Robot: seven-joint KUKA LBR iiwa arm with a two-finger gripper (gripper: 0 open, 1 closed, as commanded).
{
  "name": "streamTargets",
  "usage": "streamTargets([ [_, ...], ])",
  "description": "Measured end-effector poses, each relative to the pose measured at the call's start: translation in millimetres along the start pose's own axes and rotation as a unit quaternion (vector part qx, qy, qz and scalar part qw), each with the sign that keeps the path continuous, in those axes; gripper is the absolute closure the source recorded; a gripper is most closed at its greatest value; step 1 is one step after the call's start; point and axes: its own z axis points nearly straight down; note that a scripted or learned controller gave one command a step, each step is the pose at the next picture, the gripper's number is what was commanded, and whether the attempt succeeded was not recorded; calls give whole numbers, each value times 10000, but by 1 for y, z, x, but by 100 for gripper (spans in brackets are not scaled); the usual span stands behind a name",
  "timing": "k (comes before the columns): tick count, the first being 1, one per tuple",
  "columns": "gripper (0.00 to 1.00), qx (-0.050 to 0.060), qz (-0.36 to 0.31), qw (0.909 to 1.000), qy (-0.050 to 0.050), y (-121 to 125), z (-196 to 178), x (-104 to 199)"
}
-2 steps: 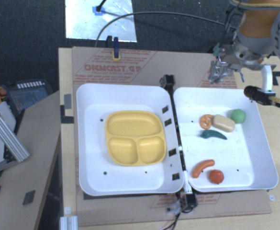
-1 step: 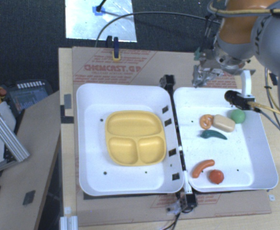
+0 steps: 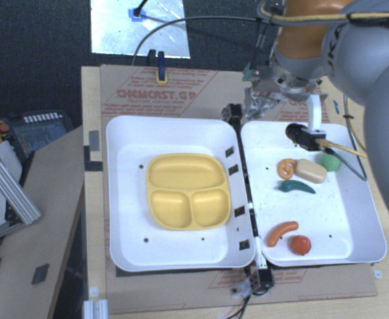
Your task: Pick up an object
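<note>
The right bin [image 3: 354, 231] holds several small toy foods. An orange ring [image 3: 286, 169] lies beside a beige block [image 3: 312, 171], with a green ball [image 3: 329, 161] behind them. A teal pod [image 3: 297, 187] lies just in front. Near the front lie an orange sausage [image 3: 282, 232] and a red tomato [image 3: 300, 244]. My gripper [image 3: 260, 105] hangs over the back left corner of the right bin, above and behind the foods, touching none of them. A black and white fitting [image 3: 305, 133] sticks out beside it.
The left bin [image 3: 124, 178] carries a yellow divided plate [image 3: 184, 190]. A black divider strip [image 3: 244, 185] runs between the bins. The grey arm [image 3: 374, 78] fills the upper right above the right bin's far side. Cables [image 3: 201, 22] trail behind the bench.
</note>
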Motion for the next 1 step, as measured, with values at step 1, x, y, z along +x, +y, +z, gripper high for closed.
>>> streamTargets([
  [1, 100, 5, 4, 10000, 0, -7, 20, 55],
])
